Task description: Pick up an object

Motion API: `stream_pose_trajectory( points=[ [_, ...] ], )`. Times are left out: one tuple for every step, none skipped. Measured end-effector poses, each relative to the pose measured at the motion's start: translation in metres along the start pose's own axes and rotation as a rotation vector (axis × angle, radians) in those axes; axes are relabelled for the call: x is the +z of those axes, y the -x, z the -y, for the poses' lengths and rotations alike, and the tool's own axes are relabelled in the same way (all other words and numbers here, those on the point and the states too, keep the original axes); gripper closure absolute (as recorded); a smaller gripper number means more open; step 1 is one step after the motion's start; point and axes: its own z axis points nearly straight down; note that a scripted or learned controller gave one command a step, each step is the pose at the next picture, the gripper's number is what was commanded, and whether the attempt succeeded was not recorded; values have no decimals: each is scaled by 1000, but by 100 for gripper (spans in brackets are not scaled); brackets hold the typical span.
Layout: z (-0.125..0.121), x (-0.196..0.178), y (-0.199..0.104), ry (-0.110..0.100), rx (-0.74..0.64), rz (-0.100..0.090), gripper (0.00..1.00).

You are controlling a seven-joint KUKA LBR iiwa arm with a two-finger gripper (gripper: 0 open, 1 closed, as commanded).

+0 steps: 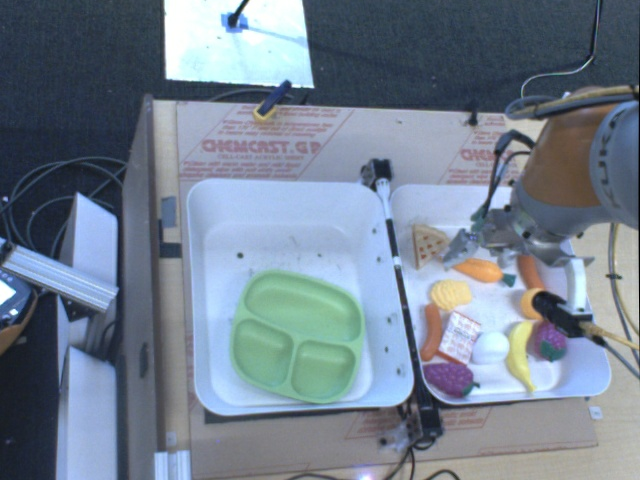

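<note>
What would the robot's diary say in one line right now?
arm: over right bin | gripper: low by pizza slice and carrot | lifted: nothing seen | green tray: left bin

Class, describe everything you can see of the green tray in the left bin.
The green tray is a pale green plate, plastic by its look, with rounded corners and three compartments: one long section across the far side and two smaller ones nearer the camera. It lies flat and upright on the floor of the left white bin, toward its near side. Its compartments hold nothing, and the gripper is not near it.
</note>
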Motion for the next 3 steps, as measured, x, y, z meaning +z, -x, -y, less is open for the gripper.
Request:
stream_pose_trajectory(
  points=[
    [-76, 75, -11, 0, 0, 0, 0],
    [-78, 62, -11, 6, -2, 1, 100],
    [-74, -28, -86, 7, -2, -1, 100]
  ],
)
